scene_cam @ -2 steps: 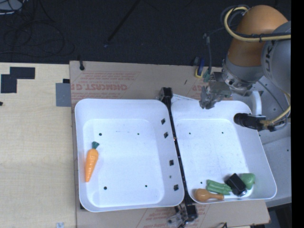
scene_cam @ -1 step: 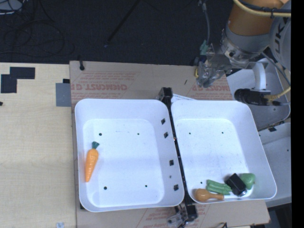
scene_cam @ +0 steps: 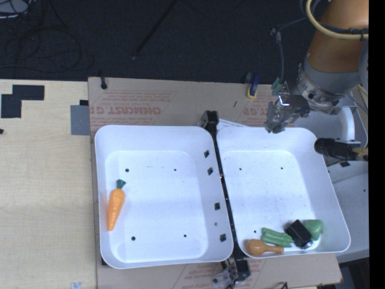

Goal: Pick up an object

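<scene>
White plastic makes up the two shallow bins that fill the middle of the frame: the left bin (scene_cam: pixel 153 143) and the right bin (scene_cam: pixel 264 161), joined along a black clipped seam so nothing slides between them. The grey and orange arm (scene_cam: pixel 337 35) stands in the upper right, raised above the far rim of the right bin, likely parked high to leave the contents in open sight. Its gripper (scene_cam: pixel 278 122) hangs near that rim; how it is set I cannot tell. At the lower right, a heap lies against the near wall: a green vegetable (scene_cam: pixel 277 236), a black block (scene_cam: pixel 299 232), a green piece (scene_cam: pixel 314 226) and a tan gourd (scene_cam: pixel 260 247). Alone at the lower left lies an orange carrot (scene_cam: pixel 115 206), the easiest pick.
</scene>
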Robot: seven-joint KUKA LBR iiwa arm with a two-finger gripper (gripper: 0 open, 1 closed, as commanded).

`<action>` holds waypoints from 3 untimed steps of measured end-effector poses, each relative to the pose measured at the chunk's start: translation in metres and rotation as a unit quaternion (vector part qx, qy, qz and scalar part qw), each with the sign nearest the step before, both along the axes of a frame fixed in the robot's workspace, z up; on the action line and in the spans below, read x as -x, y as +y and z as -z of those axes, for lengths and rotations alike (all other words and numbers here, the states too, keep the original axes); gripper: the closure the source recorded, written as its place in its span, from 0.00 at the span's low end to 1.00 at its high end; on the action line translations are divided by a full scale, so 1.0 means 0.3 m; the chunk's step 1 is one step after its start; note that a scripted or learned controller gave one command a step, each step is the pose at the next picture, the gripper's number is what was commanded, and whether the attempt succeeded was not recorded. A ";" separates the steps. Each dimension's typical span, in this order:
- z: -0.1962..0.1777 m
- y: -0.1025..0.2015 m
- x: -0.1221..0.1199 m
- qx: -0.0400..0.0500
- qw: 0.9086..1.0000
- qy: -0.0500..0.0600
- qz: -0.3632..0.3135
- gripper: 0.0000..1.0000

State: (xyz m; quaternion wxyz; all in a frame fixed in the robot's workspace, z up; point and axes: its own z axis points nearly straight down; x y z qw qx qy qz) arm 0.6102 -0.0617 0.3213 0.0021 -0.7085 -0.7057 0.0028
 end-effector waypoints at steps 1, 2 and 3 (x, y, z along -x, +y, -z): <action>-0.204 0.189 -0.006 -0.001 1.000 -0.005 -0.005 1.00; 0.089 0.098 -0.066 0.000 1.000 0.001 -0.001 1.00; 0.157 0.076 -0.112 0.000 1.000 -0.001 -0.001 1.00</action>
